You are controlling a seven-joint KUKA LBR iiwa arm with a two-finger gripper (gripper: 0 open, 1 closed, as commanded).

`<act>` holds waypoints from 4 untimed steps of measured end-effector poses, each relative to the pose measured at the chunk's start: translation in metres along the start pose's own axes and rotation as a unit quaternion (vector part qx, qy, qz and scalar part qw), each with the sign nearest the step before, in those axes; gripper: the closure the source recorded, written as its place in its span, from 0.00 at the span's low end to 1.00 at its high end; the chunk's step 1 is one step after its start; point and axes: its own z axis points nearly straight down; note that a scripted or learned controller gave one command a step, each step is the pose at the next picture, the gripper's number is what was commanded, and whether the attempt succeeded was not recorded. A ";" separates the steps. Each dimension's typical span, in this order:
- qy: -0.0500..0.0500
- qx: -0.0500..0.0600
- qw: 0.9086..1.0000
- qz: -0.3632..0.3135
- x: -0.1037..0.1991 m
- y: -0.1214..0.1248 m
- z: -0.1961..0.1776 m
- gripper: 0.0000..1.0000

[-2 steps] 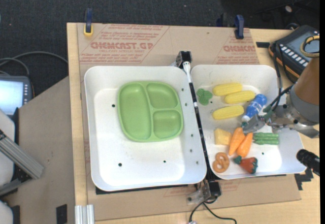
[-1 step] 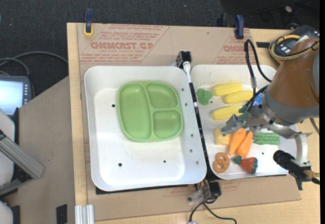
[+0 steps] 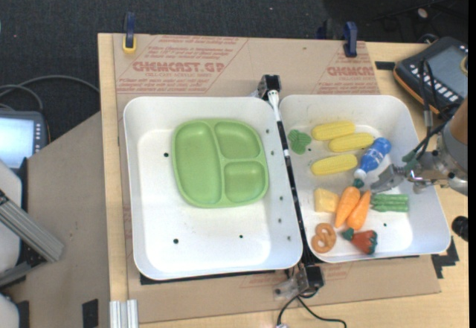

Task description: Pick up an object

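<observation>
The right bin (image 3: 416, 114) holds toy food: three yellow corn cobs (image 3: 333, 130), a green leafy piece (image 3: 299, 141), a blue bottle (image 3: 373, 155), a yellow cheese block (image 3: 325, 200), two orange carrots (image 3: 352, 207), a green pea pod (image 3: 390, 203), a pretzel (image 3: 324, 237) and a red pepper (image 3: 364, 242). My gripper (image 3: 394, 176) reaches in from the right, low over the bin. It sits just right of the blue bottle and just above the pea pod. Nothing shows as lifted off the bin floor.
The left bin (image 3: 149, 230) holds a green divided plate (image 3: 219, 163). A black and orange device (image 3: 435, 77) lies on the bench at the back right. Blue clamps (image 3: 349, 38) grip the bench's far edge. Cables run along the bins' shared wall (image 3: 282, 163).
</observation>
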 end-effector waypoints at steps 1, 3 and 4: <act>0.001 -0.007 1.000 -0.006 0.023 0.003 -0.138 0.00; 0.005 0.005 1.000 -0.006 0.108 -0.001 0.009 0.00; 0.003 0.004 1.000 -0.001 0.042 -0.001 0.034 0.00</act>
